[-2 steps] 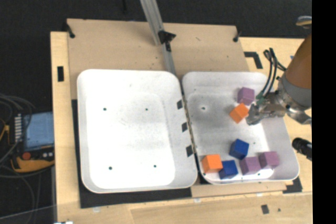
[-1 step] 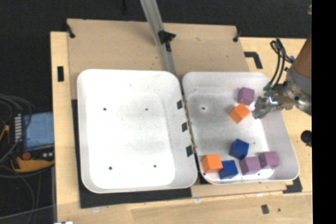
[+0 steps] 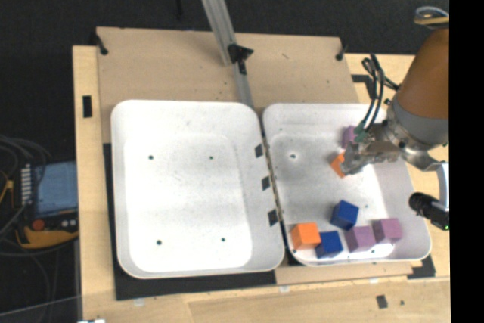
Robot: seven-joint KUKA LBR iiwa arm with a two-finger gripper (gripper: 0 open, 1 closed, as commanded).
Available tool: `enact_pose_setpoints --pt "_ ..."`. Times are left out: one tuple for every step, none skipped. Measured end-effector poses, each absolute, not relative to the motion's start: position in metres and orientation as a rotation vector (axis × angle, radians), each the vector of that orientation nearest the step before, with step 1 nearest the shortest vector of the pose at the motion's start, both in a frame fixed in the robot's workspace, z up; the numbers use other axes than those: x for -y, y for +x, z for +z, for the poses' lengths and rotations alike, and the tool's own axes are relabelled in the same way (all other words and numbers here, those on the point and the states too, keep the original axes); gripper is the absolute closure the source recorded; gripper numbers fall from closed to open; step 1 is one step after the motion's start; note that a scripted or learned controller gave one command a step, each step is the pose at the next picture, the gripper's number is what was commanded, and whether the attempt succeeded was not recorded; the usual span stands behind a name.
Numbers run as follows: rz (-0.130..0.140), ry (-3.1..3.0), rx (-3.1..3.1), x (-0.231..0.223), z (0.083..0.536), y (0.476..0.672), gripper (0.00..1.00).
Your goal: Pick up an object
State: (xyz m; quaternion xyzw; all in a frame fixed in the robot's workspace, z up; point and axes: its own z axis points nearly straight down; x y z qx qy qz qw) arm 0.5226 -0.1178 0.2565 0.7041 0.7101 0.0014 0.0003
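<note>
Two white bins are shown side by side on a bench, viewed from above at a slant; the arm point(image 3: 427, 87) is seen reaching in from the right over the right bin point(image 3: 302, 136). The gripper point(image 3: 361, 155) is lowered near the middle of that bin's far half, and a small orange block point(image 3: 338, 164) is seen at its left tip, touching or just beside it. Whether the block is actually between the fingers cannot be told, and how far the gripper is open cannot be told either, since its lower part is masked by the wrist. A purple block point(image 3: 348, 135) is partly hidden just behind the gripper. Five further blocks are grouped along the near wall, well apart from the gripper: an orange cube point(image 3: 305, 234), a blue cube point(image 3: 329, 244), a second blue cube point(image 3: 345, 213), and two purple cubes point(image 3: 364, 237) point(image 3: 390, 228). The left bin point(image 3: 128, 163) is also shown. The blocks are judged to be light, stiff and unbreakable, with smooth flat faces that may slip under a shallow pinch. A hold across two opposite flat faces, low on the body, is judged best; a corner-to-corner pinch on the tilted orange block could be expected to twist it out. The clustered cubes are judged harder to take, as little finger room is left between neighbours.
</note>
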Motion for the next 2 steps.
enact_pose_setpoints --pt "0.003 2.212 -2.231 0.064 0.256 0.526 1.00" --pt "0.001 2.214 -2.230 0.006 0.249 0.508 1.00"
